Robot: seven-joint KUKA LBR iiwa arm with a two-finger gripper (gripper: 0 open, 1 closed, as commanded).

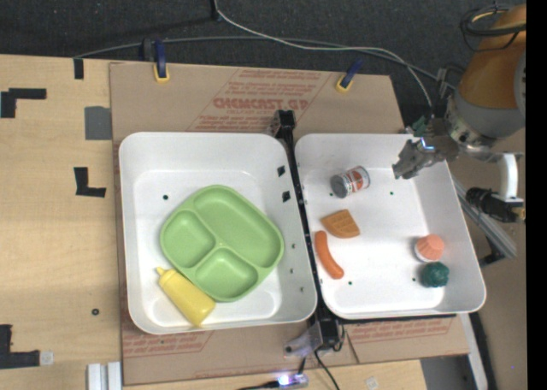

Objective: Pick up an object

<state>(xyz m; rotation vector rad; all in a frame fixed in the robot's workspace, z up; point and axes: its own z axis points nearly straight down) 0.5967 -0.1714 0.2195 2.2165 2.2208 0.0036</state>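
Note:
The right bin [376,298] holds a small red-and-white can [350,181] lying on its side, an orange wedge [341,224], a red-orange sausage [330,255], a pink-and-white ball [430,248] and a dark green ball [434,274]. My gripper [413,161] hovers at the right bin's upper right corner, to the right of the can, with nothing visibly between its dark fingers. The left bin [137,209] holds a green divided plate [221,243] and a yellow bottle [184,296].
A black clip [284,122] sits at the top of the ridge between the two bins. Cables run across the dark floor behind the bench. The orange-banded arm [491,80] stands at the right edge.

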